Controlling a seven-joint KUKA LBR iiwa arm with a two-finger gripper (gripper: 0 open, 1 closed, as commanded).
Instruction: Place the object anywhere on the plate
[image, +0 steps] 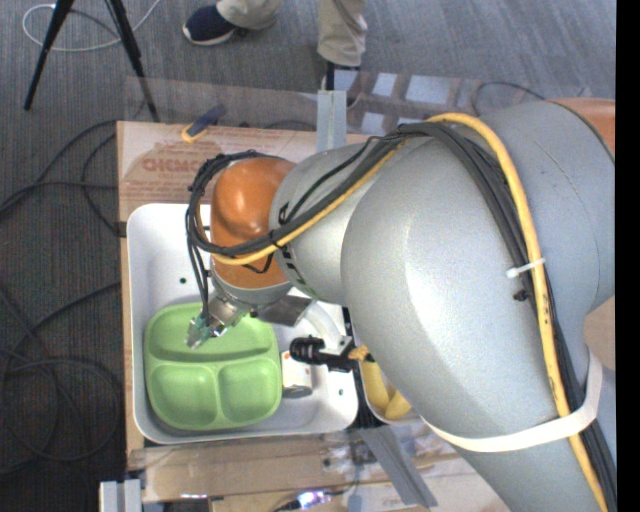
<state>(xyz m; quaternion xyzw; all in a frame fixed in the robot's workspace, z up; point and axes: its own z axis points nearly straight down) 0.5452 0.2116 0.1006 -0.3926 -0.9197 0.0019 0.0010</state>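
Observation:
A light green plate (212, 372) with three compartments lies in the front of the left white bin (140, 290). My gripper (204, 330) hangs low over the plate's large upper compartment, near its left half. A small greenish bit shows at the gripper's tip, too small and blurred to name. The grey arm and its orange band (245, 200) hide whatever lies behind the gripper.
The arm covers most of the right bin, where a yellow object (385, 392) peeks out at the front left corner. A cardboard sheet (170, 160) lies behind the left bin. A person's feet (215, 20) and a tripod leg (45, 50) stand beyond the bench.

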